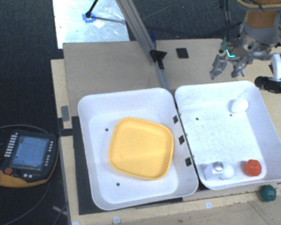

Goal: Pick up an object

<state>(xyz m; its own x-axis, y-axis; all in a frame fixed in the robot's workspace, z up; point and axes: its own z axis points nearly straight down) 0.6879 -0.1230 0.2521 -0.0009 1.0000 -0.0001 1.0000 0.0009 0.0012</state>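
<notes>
At the upper right of the frame the gripper hangs with fingers spread apart, holding nothing. Left bin: one yellow plate. Right bin: one white ball, one red cup, one small white-and-silver object.

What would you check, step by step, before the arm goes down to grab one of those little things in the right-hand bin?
1. Gripper carrying nothing: ok, its fingers are spread with nothing between them.
2. Gripper clear of the bins: ok, it hangs above the far edge of the right bin.
3. A nearby target: ok, the white ball lies alone near the far side.
4. Red object easy to grasp: not ok, it sits close to the near wall.
5. Small white and silver piece: cannot tell its shape.
6. Yellow plate: ok, lies flat in the left bin, out of the way.
</notes>
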